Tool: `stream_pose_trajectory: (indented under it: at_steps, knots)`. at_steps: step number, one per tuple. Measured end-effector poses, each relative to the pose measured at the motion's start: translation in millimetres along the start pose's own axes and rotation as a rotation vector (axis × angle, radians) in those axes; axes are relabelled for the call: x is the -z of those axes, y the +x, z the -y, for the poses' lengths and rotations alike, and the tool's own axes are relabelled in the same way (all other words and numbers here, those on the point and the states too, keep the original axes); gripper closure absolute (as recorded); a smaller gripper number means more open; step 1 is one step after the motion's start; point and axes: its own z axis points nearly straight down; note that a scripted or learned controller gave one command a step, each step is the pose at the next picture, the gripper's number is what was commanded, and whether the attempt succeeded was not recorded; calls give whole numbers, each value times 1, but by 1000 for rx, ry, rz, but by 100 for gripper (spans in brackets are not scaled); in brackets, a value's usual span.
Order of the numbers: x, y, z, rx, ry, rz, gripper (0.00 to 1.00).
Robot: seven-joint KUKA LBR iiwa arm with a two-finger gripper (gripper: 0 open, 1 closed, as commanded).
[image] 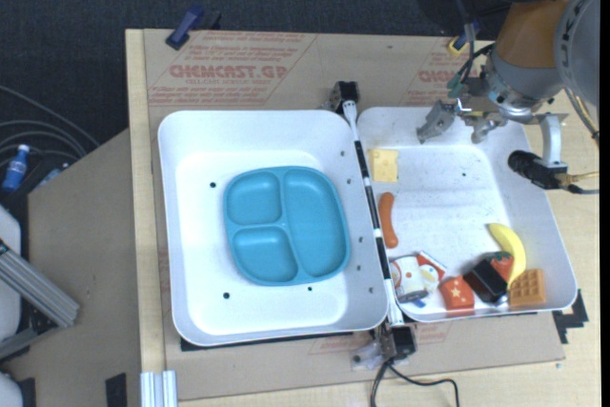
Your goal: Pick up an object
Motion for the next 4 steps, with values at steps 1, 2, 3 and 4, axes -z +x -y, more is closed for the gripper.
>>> stream_pose_trajectory:
  at_steps: [1, 2, 3, 4]
  knots:
    - [-72, 12, 51, 0, -1, -1, 0]
    - [-70, 42, 26, 1, -5, 0, 0]
    - [-8, -70, -14, -1, -7, 4, 0]
    - [-71, -21, -13, 1, -1, -2, 0]
